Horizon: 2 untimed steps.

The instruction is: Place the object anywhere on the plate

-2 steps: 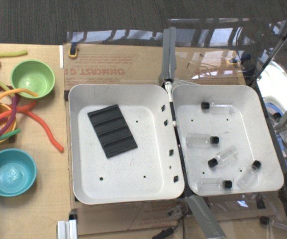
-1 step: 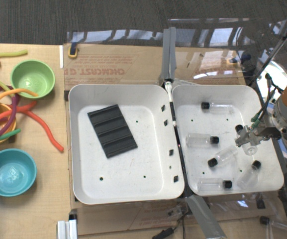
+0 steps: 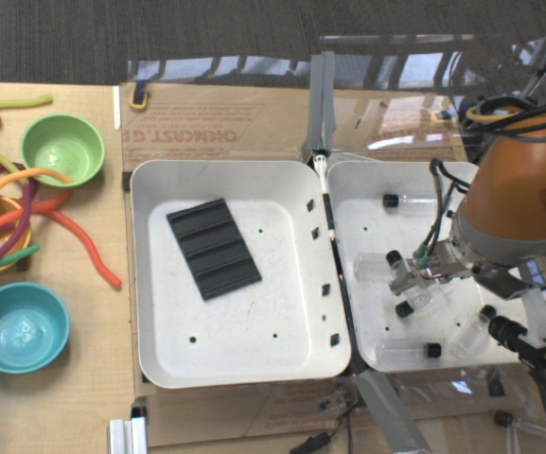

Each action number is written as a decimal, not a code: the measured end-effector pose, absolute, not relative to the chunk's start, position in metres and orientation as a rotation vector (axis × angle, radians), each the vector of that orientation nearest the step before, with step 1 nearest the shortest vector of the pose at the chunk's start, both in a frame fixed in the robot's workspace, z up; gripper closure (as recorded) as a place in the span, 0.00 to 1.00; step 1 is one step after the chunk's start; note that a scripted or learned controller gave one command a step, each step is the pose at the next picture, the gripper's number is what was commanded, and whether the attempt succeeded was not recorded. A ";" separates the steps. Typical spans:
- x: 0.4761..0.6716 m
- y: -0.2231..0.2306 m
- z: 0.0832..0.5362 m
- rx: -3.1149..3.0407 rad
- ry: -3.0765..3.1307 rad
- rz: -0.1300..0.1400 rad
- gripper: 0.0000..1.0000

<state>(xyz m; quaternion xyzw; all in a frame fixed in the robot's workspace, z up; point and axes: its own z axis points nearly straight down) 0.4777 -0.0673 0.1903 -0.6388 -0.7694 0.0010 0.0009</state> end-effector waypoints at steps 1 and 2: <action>0.477 -0.139 0.153 -1.878 -2.515 0.003 1.00; 0.477 -0.207 0.155 -1.821 -2.560 0.001 1.00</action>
